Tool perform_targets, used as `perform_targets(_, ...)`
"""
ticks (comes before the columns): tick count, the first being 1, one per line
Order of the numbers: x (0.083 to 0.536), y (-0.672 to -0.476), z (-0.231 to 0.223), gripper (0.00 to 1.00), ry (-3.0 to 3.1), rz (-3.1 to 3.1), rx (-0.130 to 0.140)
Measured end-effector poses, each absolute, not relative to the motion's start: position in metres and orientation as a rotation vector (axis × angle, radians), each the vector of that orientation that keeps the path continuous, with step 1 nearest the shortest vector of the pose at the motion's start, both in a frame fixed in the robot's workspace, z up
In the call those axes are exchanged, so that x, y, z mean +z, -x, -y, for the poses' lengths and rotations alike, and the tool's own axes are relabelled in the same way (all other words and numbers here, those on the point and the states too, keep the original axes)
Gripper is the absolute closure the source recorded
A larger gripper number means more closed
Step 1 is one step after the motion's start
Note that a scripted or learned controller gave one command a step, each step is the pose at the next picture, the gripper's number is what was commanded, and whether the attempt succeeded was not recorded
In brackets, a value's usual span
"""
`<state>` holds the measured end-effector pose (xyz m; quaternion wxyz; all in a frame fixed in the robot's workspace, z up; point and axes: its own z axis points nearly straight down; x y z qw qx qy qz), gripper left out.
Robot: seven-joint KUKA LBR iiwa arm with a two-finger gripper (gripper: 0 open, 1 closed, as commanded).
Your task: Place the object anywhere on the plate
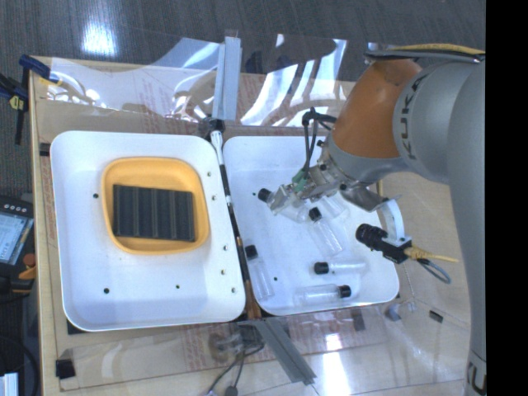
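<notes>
Where the grey arm with its orange band (375, 118) reaches in from the right, the tool (290, 195) hangs low over the upper middle of the right shallow white bin (247, 159); whether it is apart or together I cannot tell. Several clear plastic vials with black caps lie scattered in that bin: one clear vial (318, 225) just below the tool, another capped vial (338, 266) lower down, and a third vial (323, 293) near the bin's lower edge. A loose black cap (263, 195) sits just left of the tool. In the left white bin (78, 287), well apart from the vials, rests the yellow rounded plate with a dark ribbed centre (154, 207). Both bins sit side by side on the counter (165, 357).
</notes>
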<state>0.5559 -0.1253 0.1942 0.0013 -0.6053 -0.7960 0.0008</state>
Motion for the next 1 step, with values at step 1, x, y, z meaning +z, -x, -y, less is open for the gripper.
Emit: perform_targets(1,0.2050,-0.5807,0.0878,1.00,1.668,2.662,0.001)
